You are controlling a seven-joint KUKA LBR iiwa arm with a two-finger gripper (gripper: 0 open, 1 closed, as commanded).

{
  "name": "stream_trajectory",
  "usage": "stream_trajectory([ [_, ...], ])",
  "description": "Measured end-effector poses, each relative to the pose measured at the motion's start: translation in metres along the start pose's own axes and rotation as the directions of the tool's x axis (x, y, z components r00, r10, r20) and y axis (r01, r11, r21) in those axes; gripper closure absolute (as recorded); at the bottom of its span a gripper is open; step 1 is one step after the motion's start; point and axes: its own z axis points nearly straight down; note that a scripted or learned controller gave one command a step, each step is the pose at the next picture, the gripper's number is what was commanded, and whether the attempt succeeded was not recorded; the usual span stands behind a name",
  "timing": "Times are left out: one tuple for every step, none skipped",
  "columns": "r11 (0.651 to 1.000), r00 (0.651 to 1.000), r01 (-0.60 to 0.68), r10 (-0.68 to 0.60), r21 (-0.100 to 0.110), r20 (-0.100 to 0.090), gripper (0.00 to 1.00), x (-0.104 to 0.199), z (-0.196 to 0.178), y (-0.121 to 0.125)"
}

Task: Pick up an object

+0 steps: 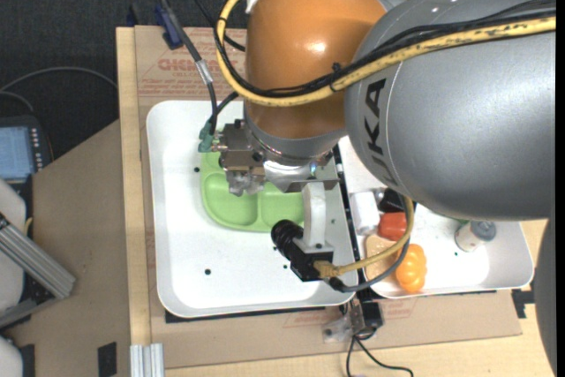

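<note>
The arm is hanging over the left bin (185, 256), its orange band and grey wrist covering most of the bin's far edge. The end effector (243, 179) is sitting right above a pale green lobed object (231, 207) lying near the bin's middle. Whether it is released or clenched cannot be told. In the right bin (505, 265), an orange fruit-like piece (410, 271) is resting by the near edge, a red-orange item (395, 226) just beyond it, and a small grey round thing (478, 234) well apart from both.
</note>
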Motion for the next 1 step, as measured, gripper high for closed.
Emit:
stream_trajectory([
  [1.000, 1.000, 0.000, 0.000, -0.017, -0.005, 1.00, -0.0005, -0.1245, 0.0479],
])
